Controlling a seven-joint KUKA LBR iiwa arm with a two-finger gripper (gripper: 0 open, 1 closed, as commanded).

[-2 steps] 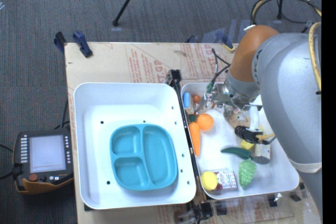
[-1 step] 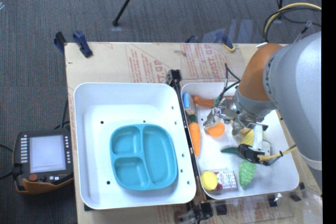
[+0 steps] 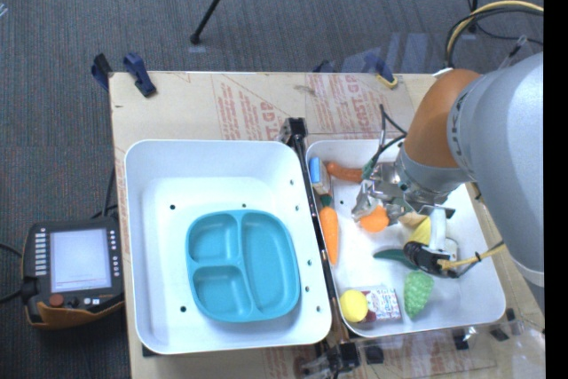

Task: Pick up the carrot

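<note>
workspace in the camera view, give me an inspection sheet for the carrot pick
surface: board bench bearing a left bin and a right bin.
job's things: carrot lies lengthwise at the right bin's left wall, apart from the gripper.
clutter: teal divided plate in the left bin; in the right bin an orange item, lemon, small carton, green bumpy item, a second orange piece.
grippers: gripper low over the right bin by the orange item; grip unclear.
cables: yellow cable looped above the arm.
surroundings: teach pendant on the floor at left; blue clamps on the bench edge.
</note>
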